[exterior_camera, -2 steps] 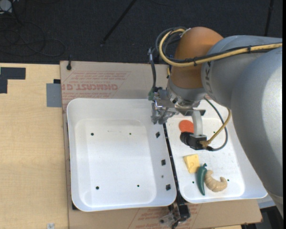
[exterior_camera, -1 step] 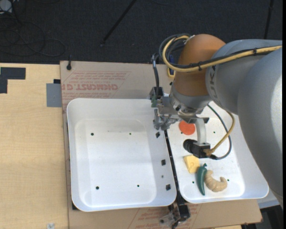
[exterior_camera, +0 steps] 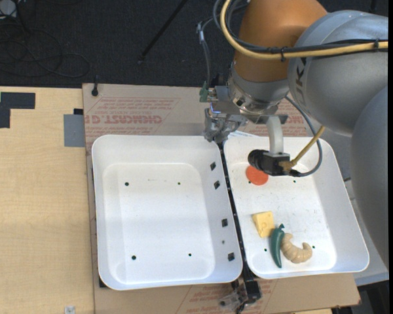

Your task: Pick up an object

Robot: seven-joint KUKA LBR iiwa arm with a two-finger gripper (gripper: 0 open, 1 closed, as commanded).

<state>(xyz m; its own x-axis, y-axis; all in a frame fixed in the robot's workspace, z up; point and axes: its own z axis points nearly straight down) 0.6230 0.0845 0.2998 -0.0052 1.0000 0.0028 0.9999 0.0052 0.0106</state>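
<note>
The gripper (exterior_camera: 213,133) hangs over the far end of the wall shared by the two bins, and whether it is spread or closed cannot be told from this angle; nothing is seen in its grasp. All the candidates lie in the right bin (exterior_camera: 355,242), while the left bin (exterior_camera: 102,208) on the table (exterior_camera: 33,208) holds none. An orange-red piece (exterior_camera: 255,176) sits nearest the gripper, partly covered from above. Nearer the front edge lies a yellow wedge (exterior_camera: 264,224), and just beside it a green pod (exterior_camera: 276,246) touches a beige curved piece (exterior_camera: 297,252). They look like small toy foods, probably light and fairly stiff, with smooth skins that may slip. The wedge seems the safest choice: it stands a little apart and offers flat sides to pinch across, whereas the pod and the curved piece crowd each other
</note>
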